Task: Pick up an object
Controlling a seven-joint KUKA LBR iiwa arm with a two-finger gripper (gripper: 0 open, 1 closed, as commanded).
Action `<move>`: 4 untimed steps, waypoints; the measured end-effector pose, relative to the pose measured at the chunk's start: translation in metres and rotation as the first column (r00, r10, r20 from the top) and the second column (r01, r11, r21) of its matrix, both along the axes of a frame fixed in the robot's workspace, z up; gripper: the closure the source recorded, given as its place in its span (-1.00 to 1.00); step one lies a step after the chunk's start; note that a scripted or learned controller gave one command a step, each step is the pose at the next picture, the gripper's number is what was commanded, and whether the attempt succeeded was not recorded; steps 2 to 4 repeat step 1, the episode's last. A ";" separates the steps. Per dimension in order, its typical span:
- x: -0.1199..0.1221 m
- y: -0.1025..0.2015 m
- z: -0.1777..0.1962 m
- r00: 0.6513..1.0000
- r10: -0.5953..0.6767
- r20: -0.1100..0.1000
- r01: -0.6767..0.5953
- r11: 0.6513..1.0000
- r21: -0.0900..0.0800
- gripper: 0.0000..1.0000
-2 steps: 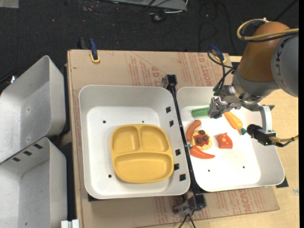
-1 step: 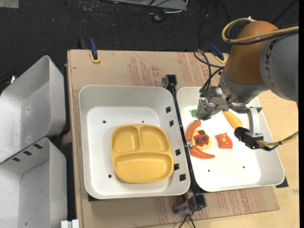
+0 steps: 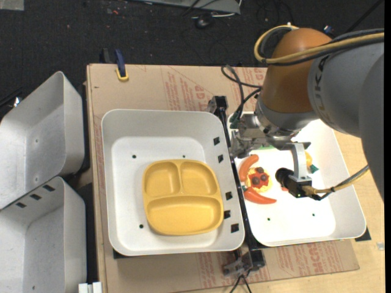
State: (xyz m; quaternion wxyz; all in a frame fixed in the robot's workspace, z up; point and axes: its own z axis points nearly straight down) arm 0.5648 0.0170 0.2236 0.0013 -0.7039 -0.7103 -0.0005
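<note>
My gripper (image 3: 247,140) hangs over the left part of the right bin (image 3: 317,224), close to the divider between the bins, with the grey arm and orange band above it. Just below it lie an orange curved piece (image 3: 247,165), a dark red bumpy piece (image 3: 260,177) and a red curved piece (image 3: 260,198), all bunched together. A small yellow and green thing (image 3: 311,163) peeks out from under the wrist at the right. None of these things shows between the gripper's parts.
The left bin (image 3: 122,163) holds a yellow divided plate (image 3: 182,196) near its middle. A black ridge (image 3: 231,182) separates the two bins. Two more white bins (image 3: 36,139) stand off the bench at the left.
</note>
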 end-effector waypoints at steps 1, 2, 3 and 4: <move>-0.024 0.056 0.009 1.000 0.000 -0.001 0.000 1.000 0.000 1.00; -0.024 0.056 0.009 1.000 0.000 -0.001 0.000 1.000 0.000 1.00; -0.024 0.056 0.009 1.000 0.000 -0.001 0.000 1.000 0.000 1.00; -0.024 0.056 0.009 1.000 0.000 -0.001 0.000 1.000 0.000 1.00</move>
